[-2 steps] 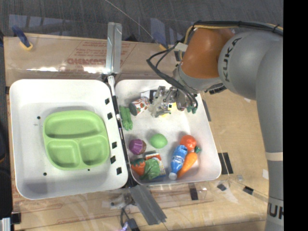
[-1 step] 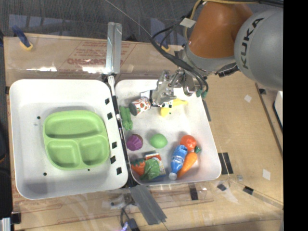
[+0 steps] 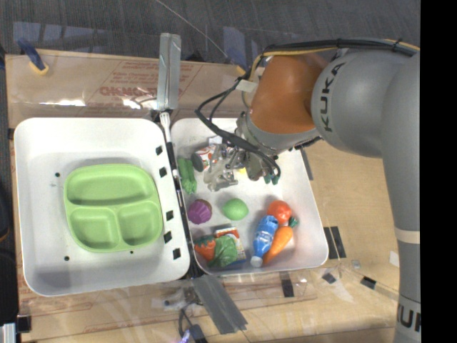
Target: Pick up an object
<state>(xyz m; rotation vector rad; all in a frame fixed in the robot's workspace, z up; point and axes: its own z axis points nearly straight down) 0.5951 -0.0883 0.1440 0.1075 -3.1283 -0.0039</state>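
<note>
Camera view: no object lifted yet. Candidates lie in the right bin: green ball mid-floor, purple ball at its left wall, blue bottle and carrot toward the near right corner. Gripper low over the far left part; jaw state cannot be told. Approach step; next, settle over one item and close.

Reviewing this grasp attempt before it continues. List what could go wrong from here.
1. The gripper hangs over the right white bin among close-packed toys; the long green vegetable beside it could get knocked aside.
2. The purple ball-shaped toy and round green toy lie just below and could roll away if nudged.
3. The bin's divider wall is near, so fingers may catch it.
</note>
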